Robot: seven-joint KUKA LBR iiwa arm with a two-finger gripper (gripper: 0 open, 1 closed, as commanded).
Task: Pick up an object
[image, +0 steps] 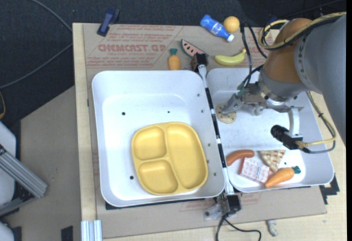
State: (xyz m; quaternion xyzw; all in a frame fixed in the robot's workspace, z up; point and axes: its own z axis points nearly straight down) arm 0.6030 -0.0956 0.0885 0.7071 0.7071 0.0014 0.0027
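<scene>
Nearest, at the front of the right-hand shallow white bin, a small heap of toy food is seen: an orange plastic carrot with a green tip, a pink-and-white patterned square block, a tan waffle-textured wedge and a smooth reddish sausage, all touching or just beside one another. Beside them, in the left-hand white bin, a yellow three-compartment plastic plate is laid flat. Farther back in the right bin, a pale round biscuit-like piece lies against the left wall, and the two-finger gripper is lowered just over it; whether its fingers are apart or closed cannot be told, and nothing is seen held. The piece is judged light, stiff and thin, so it would best be pinched across its edges, though the nearby wall could hinder one finger. Beyond the bins, on the cardboard, a yellow banana, a blue bottle and a watermelon slice are scattered.
</scene>
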